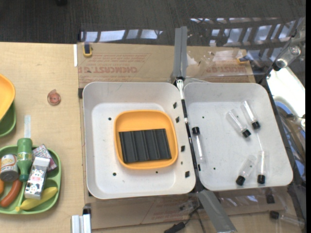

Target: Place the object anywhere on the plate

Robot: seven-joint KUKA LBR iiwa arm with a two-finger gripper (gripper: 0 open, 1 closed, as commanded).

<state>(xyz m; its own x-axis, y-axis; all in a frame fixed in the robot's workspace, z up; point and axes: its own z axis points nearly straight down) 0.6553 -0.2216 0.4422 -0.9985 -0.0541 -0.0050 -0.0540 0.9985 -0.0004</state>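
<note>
An orange plate (145, 117) with rounded corners lies in the middle of the left white bin (99, 178). A black ridged rectangular object (145, 145) rests flat on the plate, well inside its rim. Several clear tubes with black caps lie in the right white bin (218, 178): two at the upper right (238, 123) (251, 114), two at the lower right (247, 170) (261, 166). One more tube (197, 143) lies along the bin's left wall.
A green tray of toy food (29, 181), a yellow bowl (5, 98) and a small pink piece (54, 97) sit on the wooden bench to the left. Cardboard lies behind the bins. A grey bar (180, 52) stands at the divider.
</note>
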